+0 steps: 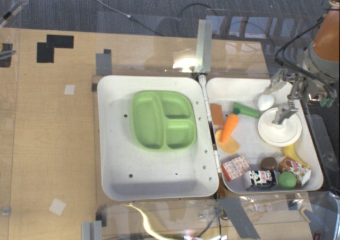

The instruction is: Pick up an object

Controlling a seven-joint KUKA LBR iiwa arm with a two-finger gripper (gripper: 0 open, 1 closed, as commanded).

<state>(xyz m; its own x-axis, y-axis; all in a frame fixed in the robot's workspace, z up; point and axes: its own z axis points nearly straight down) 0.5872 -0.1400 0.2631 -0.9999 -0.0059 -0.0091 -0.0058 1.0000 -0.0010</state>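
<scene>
Nearest you, along the front wall of the right bin [316, 183], sits a row of small things: a red-and-white carton [235, 168], a black-and-white carton [260, 178], a green ball [287, 180] and a brown round piece [269, 163] just behind them. Take the white plate [278, 130] as your landmark. A banana [294, 153] curls out from under its front edge. To its left lie a carrot [229, 127] and, behind that, a green marker-like stick [246, 110]. A white egg-shaped piece [265, 100] sits just behind the plate.

You can see the gripper [285, 110] directly over the plate, low, with one finger tip seeming to touch the plate's surface. Nothing visible sits between the fingers, and they look parted rather than clamped; I judge the gripper open and holding nothing.

So the pick is not yet done. Every object rests in the right bin, and the green divided tray [162, 120] lies alone in the left bin [114, 175]. What remains is the whole grasp: closing on something and lifting it clear. Whether the plate itself or the white piece behind it is the target, you cannot tell from this view.
</scene>
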